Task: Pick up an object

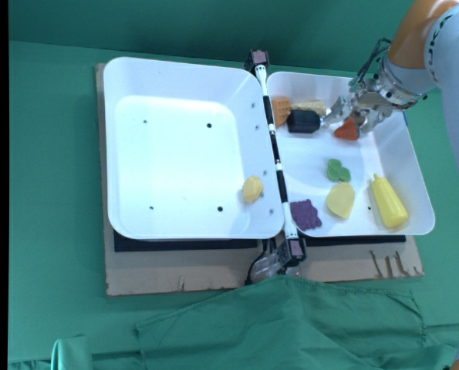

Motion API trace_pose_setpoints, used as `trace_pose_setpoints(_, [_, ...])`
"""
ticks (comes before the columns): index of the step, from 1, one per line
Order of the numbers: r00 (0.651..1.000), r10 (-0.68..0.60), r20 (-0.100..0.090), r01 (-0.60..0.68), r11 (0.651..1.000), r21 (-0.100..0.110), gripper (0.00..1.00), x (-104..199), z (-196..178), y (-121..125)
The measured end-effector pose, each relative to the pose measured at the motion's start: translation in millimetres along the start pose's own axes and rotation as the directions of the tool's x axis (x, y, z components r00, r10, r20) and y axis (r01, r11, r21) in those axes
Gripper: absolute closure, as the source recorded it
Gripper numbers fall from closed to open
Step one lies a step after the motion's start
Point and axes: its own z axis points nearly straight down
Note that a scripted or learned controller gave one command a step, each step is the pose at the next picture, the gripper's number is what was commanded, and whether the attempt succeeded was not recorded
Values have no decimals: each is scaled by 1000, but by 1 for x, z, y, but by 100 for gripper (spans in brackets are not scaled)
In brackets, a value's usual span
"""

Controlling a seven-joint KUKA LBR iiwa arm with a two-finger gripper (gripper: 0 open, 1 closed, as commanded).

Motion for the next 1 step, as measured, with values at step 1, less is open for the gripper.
trace_pose_setpoints(1, [1000,4,4,-4,1000,-8,100,-1,-16,0])
